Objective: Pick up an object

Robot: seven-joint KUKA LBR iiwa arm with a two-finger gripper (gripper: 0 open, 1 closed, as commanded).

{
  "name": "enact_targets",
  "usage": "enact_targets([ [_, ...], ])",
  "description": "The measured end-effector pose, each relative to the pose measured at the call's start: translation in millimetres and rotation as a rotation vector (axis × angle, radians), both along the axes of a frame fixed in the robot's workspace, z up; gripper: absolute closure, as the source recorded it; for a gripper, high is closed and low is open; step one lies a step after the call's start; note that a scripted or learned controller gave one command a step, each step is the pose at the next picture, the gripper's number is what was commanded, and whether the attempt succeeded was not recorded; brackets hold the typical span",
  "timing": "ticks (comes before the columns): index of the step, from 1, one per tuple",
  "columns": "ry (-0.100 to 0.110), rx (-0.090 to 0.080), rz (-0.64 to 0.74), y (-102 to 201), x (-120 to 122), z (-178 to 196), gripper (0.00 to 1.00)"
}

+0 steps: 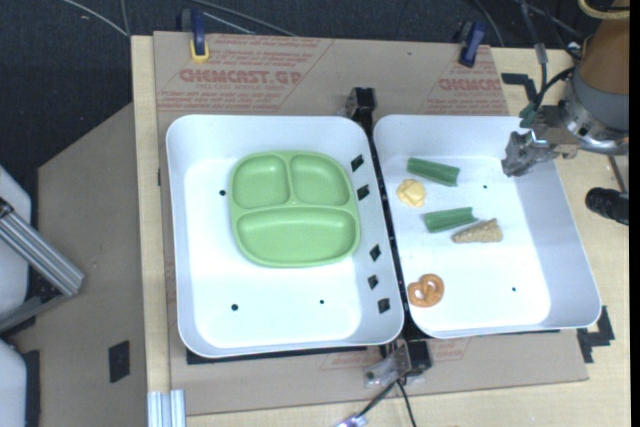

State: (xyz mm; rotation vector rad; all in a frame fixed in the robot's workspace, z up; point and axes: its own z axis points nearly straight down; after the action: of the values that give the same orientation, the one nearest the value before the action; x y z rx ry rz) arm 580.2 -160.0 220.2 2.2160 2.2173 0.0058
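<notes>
Five items lie in the right bin (560, 265); tool (520, 160) state indeterminate; centre it over one item before descending.

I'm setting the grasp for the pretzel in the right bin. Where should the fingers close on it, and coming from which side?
Come straight down on the pretzel, which lies flat near the right bin's front left corner. Probably close across its outer ring, fingers parallel to the nearby left wall.
</notes>
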Motion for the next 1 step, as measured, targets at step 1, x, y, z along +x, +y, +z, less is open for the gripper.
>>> enact_targets([
  [1, 0.004, 0.001, 0.000, -0.1, 0.9, 19.9, 1.00],
])
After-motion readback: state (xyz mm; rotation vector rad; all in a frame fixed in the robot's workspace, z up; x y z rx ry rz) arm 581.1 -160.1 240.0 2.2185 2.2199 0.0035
